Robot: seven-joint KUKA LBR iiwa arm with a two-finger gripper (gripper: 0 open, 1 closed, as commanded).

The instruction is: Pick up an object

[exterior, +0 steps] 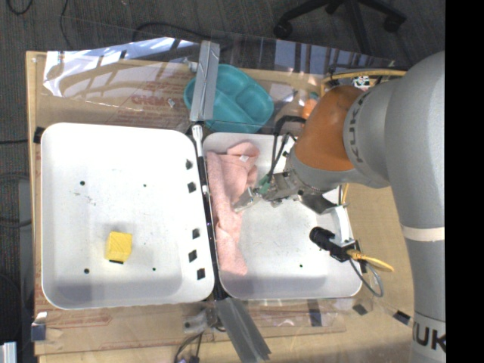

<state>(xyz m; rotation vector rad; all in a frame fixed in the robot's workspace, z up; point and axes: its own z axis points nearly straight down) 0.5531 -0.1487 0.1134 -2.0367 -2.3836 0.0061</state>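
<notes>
Cloth [227, 203] lies in the right bin, with the hand at its edge.

Pink and crumpled, the cloth runs along the left wall of the right bin [302, 278], from the upper corner down toward the lower left. A small yellow block [119, 246] sits alone in the lower left part of the left bin [113, 165]. A teal tray [234, 100] rests on the table [98, 89] above the bins, at the frame's upper centre. The hand [253, 195] hangs low over the right bin, its tips touching the cloth's right edge; whether it is released or clenched I cannot tell.
</notes>
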